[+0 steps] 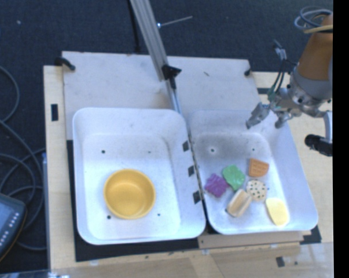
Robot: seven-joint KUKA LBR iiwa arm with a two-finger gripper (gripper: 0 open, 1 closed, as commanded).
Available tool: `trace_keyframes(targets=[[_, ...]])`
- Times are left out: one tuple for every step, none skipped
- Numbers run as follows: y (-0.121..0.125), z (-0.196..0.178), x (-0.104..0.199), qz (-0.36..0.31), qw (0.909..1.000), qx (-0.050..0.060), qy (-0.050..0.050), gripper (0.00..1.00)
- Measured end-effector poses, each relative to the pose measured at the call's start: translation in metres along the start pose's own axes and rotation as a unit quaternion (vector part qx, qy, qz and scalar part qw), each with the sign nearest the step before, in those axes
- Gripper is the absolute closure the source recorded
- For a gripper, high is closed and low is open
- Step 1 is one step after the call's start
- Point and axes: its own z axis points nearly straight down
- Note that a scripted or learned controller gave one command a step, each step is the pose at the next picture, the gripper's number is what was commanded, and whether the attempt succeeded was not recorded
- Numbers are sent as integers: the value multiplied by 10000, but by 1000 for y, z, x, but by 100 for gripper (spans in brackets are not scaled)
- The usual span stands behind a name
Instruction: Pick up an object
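I get one fixed camera, mounted high over the tabletop (55,155), tilted down at a slant. It sits far enough back to frame both white bins whole: left bin (87,155) and right bin (293,172) beside it. Dark floor (47,16) shows beyond the tabletop's far edge. The arm (313,62) enters past the right bin's far-right corner.

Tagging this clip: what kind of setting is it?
Likely a robot lab grasping bench: two white bins on a board, toy food pieces in the right one, a yellow bowl in the left, loose cables on dark carpet.
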Motion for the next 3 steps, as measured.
trace_keyframes(targets=[[0,0,0,-3,10000,3,-6,0],[0,62,0,3,10000,29,2,0],[-1,114,0,3,10000,22,0,0]])
